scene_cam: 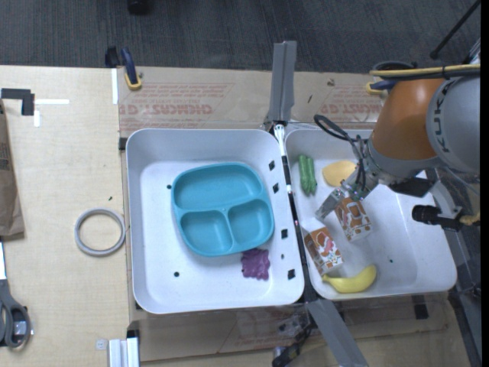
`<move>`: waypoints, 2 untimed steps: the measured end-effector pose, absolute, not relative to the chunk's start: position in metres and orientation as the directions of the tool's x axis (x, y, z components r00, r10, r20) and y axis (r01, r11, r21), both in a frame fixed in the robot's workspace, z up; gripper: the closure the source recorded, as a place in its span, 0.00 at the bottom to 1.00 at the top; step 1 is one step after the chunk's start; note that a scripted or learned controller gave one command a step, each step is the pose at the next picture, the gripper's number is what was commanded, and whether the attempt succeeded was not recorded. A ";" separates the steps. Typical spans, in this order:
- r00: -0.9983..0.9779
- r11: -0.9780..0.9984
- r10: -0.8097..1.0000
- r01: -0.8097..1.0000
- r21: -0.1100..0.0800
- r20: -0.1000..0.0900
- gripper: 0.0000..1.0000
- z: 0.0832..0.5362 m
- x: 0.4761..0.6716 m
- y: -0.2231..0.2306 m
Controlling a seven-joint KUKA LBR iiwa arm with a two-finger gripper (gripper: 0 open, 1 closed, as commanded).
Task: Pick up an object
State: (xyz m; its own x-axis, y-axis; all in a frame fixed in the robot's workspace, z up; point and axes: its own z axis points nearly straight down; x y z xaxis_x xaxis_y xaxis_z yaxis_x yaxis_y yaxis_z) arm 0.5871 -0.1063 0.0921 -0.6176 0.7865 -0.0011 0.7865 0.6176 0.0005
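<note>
My gripper (345,203) hangs over the middle of the right bin (428,270), below the orange-banded wrist. It is shut on a small red and white carton (354,220), which sits tilted between the fingers, with a silver finger (332,203) on its left side. A second similar carton (323,251) lies just below and to the left on the bin floor. A banana (352,280) rests near the front wall. A green vegetable (306,173) and a yellow fruit (338,173) lie at the back left of this bin, close to the gripper.
The left bin (149,205) holds a blue divided plate (223,209) and a purple bunch of grapes (256,264). A grey ring (100,231) and scissors (13,319) lie on the bench to the left. A metal divider (283,82) stands between the bins at the back.
</note>
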 end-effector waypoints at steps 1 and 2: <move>-0.497 0.497 0.868 0.868 -0.001 0.001 0.00 0.091 0.553 -0.115; -0.493 0.493 0.870 0.870 -0.001 0.001 1.00 0.100 0.553 -0.116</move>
